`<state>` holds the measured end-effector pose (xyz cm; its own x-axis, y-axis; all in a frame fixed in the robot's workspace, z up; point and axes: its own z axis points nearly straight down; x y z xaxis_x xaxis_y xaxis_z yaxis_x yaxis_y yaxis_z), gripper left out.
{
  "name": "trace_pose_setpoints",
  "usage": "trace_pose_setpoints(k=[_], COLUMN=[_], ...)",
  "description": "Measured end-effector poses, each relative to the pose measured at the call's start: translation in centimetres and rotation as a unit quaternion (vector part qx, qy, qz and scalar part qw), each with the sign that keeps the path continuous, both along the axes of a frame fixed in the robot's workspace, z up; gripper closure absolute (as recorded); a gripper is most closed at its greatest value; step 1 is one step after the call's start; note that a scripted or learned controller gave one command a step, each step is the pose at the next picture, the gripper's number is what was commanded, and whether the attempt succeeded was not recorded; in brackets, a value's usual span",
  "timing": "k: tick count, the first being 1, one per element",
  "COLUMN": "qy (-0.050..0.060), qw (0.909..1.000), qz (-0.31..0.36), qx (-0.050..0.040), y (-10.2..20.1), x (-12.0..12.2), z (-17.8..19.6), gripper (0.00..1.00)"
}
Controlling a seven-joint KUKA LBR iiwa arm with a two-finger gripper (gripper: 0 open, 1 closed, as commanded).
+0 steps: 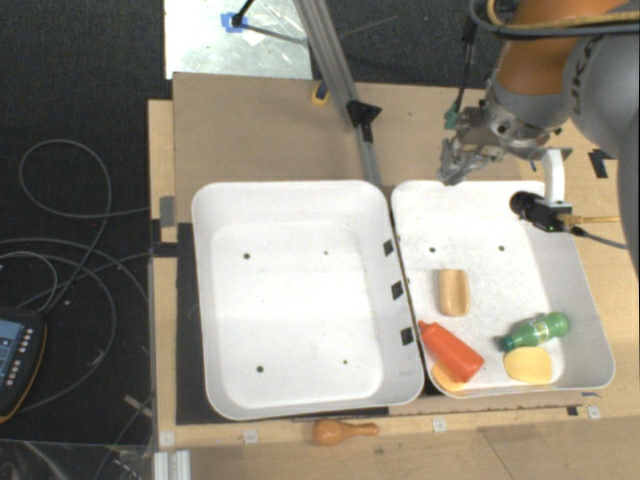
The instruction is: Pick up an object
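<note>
Gripper (pixel 452 173) hangs above the far left corner of the right bin (pixel 470 228); I cannot tell if it is open or closed. Nothing is picked yet: tan roll (pixel 453 292), orange piece (pixel 452 350), green bottle (pixel 535 330) and yellow lump (pixel 528 366) lie at its near side.

Bare floor across left bin (pixel 290 298) and far half of right bin (pixel 470 233) — open from above. Near half crowded: roll (pixel 453 292) mid-floor, orange piece (pixel 452 350) by near-left wall, bottle (pixel 535 330) and yellow lump (pixel 528 366) close together. Slanted pole (pixel 335 53) beyond the bins' junction.
</note>
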<state>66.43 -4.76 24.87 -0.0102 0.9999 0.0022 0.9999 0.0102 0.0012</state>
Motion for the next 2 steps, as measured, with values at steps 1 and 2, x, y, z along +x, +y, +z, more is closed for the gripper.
trace_pose_setpoints(k=[1,2], qy=[0.0,0.001], qw=[1.0,1.0], qz=[0.0,0.0], qx=[-0.0001,0.0001], y=[4.6,9.9], x=[-0.4,-1.1], z=[0.3,-1.1], gripper=[1.0,1.0])
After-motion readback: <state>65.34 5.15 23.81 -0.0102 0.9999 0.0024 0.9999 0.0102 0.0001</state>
